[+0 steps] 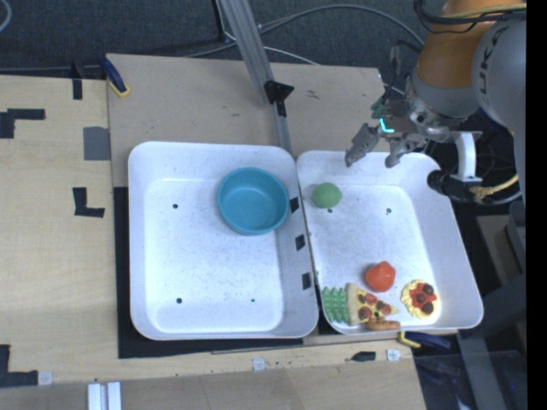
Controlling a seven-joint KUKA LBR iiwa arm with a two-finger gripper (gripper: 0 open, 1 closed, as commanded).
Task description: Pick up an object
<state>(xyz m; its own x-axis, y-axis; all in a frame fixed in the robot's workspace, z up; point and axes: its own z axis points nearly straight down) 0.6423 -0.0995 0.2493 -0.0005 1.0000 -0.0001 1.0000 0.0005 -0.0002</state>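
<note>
The gripper (pixel 375 155) is hovering with jaws spread wide and holding nothing, above the right bin (pixel 444 229) near the green ball (pixel 326 196).

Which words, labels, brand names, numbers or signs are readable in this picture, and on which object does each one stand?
No text can be read in this picture.
The orange band above the wrist carries dark marks at its right edge; they are cut off and too blurred to read.
The blue bowl, the two white bins and the toy food show no lettering.
</note>
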